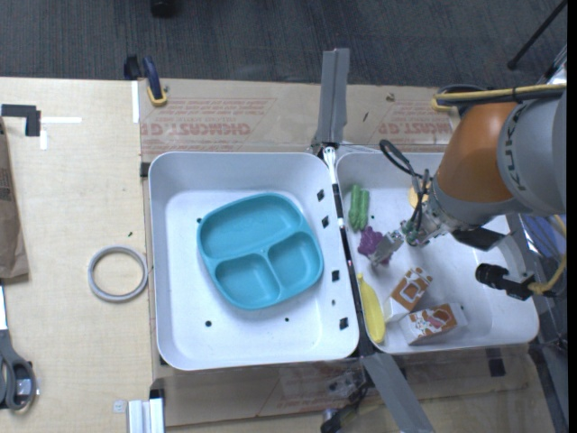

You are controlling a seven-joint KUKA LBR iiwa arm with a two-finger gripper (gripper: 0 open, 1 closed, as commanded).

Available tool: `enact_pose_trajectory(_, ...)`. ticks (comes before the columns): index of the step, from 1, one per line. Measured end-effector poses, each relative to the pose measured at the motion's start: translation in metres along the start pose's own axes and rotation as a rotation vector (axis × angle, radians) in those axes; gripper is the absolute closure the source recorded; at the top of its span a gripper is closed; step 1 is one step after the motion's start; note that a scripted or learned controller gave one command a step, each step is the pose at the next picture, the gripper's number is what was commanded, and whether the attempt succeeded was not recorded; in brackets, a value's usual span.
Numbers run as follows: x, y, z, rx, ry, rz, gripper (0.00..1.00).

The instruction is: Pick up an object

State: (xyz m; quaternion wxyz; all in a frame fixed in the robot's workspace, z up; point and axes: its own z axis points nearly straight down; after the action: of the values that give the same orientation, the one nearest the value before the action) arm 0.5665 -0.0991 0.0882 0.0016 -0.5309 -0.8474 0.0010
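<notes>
1. The arm (505,152) comes in from 3 o'clock and the gripper (389,244) is down inside the right bin (469,332), near its left side.
2. The fingers are too small and dark to read, so honestly I cannot tell whether they're spread, pressed together or pinching anything.
3. A purple toy (369,240) sits right at the gripper tip, on its 9 o'clock side, touching or nearly so; can't say it's between the fingers.
4. A green vegetable (359,206) lies at 11 o'clock from the gripper, close to the bin's left wall.
5. Two small orange-and-white cartons (411,289) and (433,321) are at 5 o'clock from the gripper, apart from it.
6. A yellow banana (371,309) lies at 6 o'clock along the left wall.
7. The left bin (171,269) holds a blue divided plate (260,251).
</notes>
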Motion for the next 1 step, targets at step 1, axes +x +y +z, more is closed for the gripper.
enact_pose_trajectory(1,-0.0015,-0.0006,-0.0062,0.003,0.001,0.002,1.00)
